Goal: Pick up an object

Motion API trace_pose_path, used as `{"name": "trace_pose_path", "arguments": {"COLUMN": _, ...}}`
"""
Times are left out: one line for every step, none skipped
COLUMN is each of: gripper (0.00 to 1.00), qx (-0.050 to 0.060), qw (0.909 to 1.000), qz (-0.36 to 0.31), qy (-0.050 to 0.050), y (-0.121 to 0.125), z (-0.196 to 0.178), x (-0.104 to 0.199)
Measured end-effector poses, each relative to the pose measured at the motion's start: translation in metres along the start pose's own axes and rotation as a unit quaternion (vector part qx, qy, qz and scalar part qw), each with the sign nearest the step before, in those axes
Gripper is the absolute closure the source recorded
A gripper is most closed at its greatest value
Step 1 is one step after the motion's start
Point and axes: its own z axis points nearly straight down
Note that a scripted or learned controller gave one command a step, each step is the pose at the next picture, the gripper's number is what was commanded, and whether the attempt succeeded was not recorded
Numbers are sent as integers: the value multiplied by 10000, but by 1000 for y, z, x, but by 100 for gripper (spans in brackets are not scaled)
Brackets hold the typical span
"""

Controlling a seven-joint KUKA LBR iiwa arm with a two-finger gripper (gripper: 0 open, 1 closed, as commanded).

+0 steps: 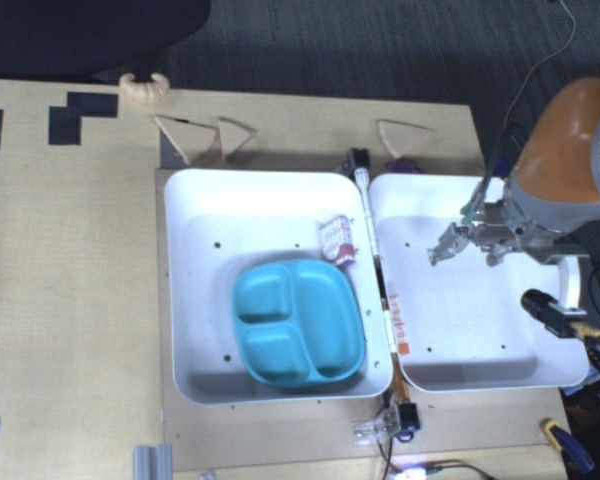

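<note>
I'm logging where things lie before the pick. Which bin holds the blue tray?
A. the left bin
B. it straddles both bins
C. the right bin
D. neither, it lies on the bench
A: the blue tray lies wholly inside the left bin, just below a small packet, while the gripper is over the right bin.

A blue plate [300, 320] with three compartments lay flat in the left bin, toward its front right. A small red and white packet [337, 240] lay just behind it, near the bin's right wall.
</note>
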Motion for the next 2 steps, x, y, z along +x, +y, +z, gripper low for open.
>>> {"name": "trace_pose_path", "arguments": {"gripper": 0, "qx": 0, "qw": 10000, "qz": 13, "qy": -6, "y": -68, "z": 32, "x": -36}}
{"name": "trace_pose_path", "arguments": {"gripper": 0, "qx": -27, "qw": 10000, "qz": 11, "qy": -4, "y": -66, "z": 99, "x": -57}}
